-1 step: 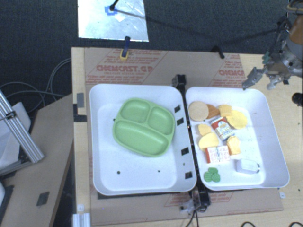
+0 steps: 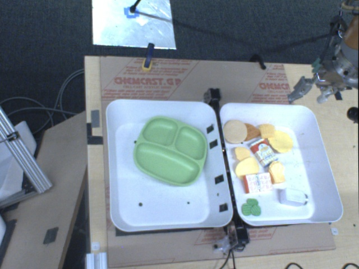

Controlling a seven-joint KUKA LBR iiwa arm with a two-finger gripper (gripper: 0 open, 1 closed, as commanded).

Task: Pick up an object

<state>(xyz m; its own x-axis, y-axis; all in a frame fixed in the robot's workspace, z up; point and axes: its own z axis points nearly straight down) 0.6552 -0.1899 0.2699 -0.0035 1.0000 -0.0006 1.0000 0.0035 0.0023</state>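
The right bin (image 2: 320, 150) holds several toy foods: a round tan bun (image 2: 235, 131), yellow pieces (image 2: 282, 142), a red and white can (image 2: 263, 152), a red and white box (image 2: 258, 182), a white object (image 2: 293, 196) and a green piece (image 2: 251, 208). My gripper (image 2: 310, 93) hangs at the upper right, above the bench just beyond the right bin's far edge. Its fingers (image 2: 296, 89) are spread open with nothing between them. It is well apart from the foods.
A green divided plate (image 2: 170, 150) lies in the left bin (image 2: 120, 167). A black divider strip (image 2: 221, 156) runs between the bins. A shiny sheet (image 2: 133, 15) lies on the floor behind the bench, and cables trail at the left.
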